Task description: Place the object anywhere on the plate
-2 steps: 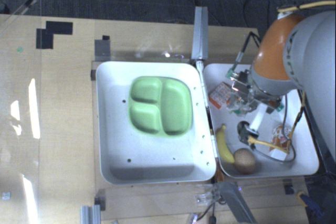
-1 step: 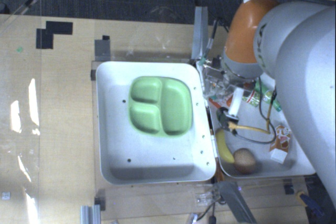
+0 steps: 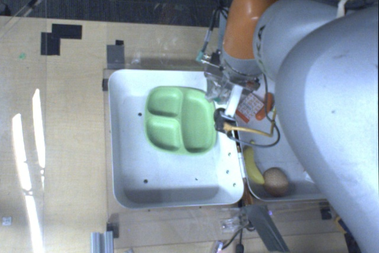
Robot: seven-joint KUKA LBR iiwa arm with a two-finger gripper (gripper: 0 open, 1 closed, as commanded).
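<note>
Pale green three-compartment plate [image 3: 180, 119], glossy, in the left bin [image 3: 127, 181]

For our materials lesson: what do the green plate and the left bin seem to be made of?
Plate: probably moulded plastic, matte pale green; its rounded rim and three soft-edged compartments suggest this. Bin: likely plastic or coated metal, smooth white with a slight sheen; its rounded corners and small holes in the floor fit either.
</note>
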